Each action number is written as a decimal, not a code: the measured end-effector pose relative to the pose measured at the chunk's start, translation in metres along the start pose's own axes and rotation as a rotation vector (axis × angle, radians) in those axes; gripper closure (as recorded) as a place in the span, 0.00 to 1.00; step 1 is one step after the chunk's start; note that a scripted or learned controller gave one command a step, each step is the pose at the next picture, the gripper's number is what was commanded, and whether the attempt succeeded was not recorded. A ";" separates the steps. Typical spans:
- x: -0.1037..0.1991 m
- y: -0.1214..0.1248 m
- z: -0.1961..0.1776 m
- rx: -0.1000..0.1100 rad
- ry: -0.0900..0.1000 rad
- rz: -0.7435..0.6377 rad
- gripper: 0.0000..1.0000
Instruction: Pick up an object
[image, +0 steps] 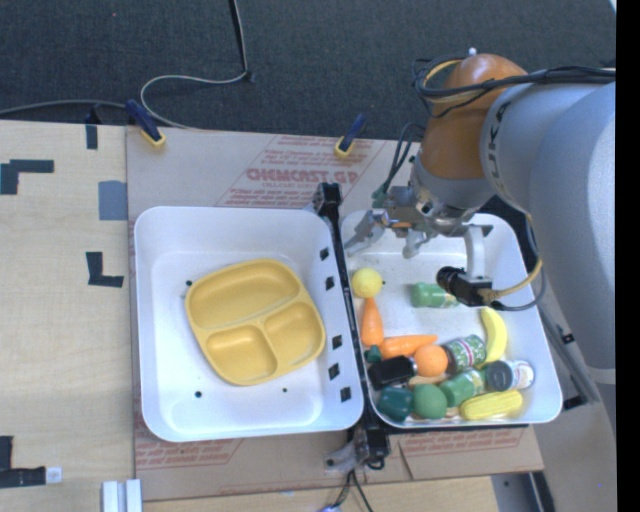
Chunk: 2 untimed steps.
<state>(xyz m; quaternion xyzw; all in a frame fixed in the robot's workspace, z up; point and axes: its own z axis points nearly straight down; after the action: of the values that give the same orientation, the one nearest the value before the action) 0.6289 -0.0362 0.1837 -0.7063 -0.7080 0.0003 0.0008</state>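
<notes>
Tool (388, 228) hovers above right bin (530, 405), holding nothing.

A yellow three-compartment plastic tray (256, 320) lies in the left shallow white bin (160, 330). The right white bin (520, 245) holds a heap of toy food: a yellow lemon (367, 283), two orange carrots (371, 322), a banana (492, 335), a green bottle (432, 295) and small cans. The grey arm's two-finger gripper (400, 228) hangs over that bin's far left part, fingers spread, nothing between them.
</notes>
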 end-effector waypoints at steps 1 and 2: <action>0.002 0.032 0.000 -0.001 -0.001 0.000 0.00; -0.003 -0.037 0.000 0.001 -0.001 0.002 0.00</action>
<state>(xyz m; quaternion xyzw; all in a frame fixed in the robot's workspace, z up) 0.5921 -0.0392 0.1839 -0.7069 -0.7073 0.0009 0.0006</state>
